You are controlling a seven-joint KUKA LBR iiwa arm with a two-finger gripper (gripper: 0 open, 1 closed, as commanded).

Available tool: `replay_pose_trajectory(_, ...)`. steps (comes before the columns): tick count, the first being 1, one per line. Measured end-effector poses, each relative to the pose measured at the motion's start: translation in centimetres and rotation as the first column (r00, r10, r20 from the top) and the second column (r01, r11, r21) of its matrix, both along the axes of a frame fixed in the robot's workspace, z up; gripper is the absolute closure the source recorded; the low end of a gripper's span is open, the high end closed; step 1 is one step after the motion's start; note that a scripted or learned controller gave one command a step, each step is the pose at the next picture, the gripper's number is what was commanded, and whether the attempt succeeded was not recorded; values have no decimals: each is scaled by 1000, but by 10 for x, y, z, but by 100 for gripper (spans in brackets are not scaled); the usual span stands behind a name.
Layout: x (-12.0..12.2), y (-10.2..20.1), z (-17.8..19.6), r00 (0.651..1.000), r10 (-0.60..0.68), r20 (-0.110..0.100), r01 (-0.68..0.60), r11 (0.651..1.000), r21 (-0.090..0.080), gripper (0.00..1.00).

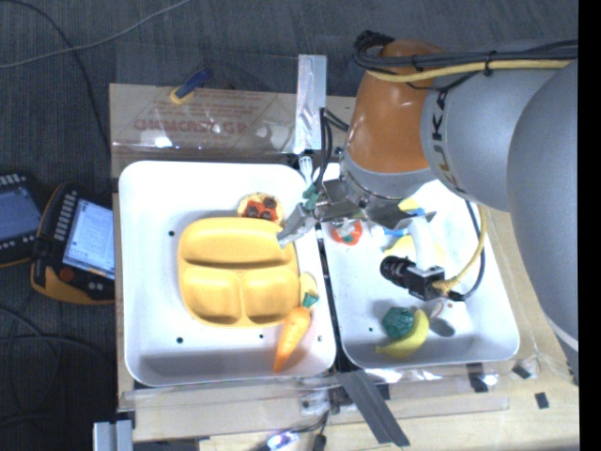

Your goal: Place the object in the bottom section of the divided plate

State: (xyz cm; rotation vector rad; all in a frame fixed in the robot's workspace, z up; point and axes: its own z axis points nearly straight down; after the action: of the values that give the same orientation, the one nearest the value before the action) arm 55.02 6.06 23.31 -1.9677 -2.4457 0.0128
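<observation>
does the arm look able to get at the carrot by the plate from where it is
Probably yes. The carrot lies in the open in the left bin, beside the yellow divided plate, with nothing over it. The hand hangs near the bins' shared edge, a short way off.

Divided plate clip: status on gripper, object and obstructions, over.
Gripper over the seam between bins, at the yellow divided plate's upper right edge; jaws unreadable. Toy carrot lies against the plate's lower right rim, outside. Plate sections bare; small pizza toy behind the plate.
</observation>
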Motion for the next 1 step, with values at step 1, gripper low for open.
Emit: replay_pose_trajectory(1, -67, 93, -8, 996, -92, -2, 92, 996, 1, 0)
